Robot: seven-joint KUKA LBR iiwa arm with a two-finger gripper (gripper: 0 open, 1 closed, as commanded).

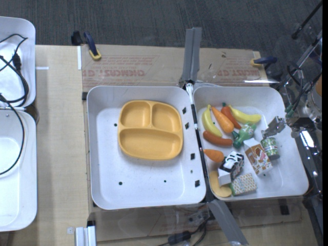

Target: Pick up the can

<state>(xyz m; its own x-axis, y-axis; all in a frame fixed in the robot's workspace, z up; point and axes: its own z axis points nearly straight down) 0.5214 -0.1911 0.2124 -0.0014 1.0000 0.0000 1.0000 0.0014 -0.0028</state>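
From above, two white bins sit side by side. The left bin (102,178) holds one yellow divided plate (150,129). The right bin (292,183) holds two bananas (245,116), three carrots (222,118) and one can (270,147) (near its right wall). The gripper (274,125) hovers just above the can; its grip cannot be told.

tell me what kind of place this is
Most likely a robotics lab's test bench: two white bins clamped side by side, one holding a yellow divided plate, the other toy food and a small can, with cables at the left.
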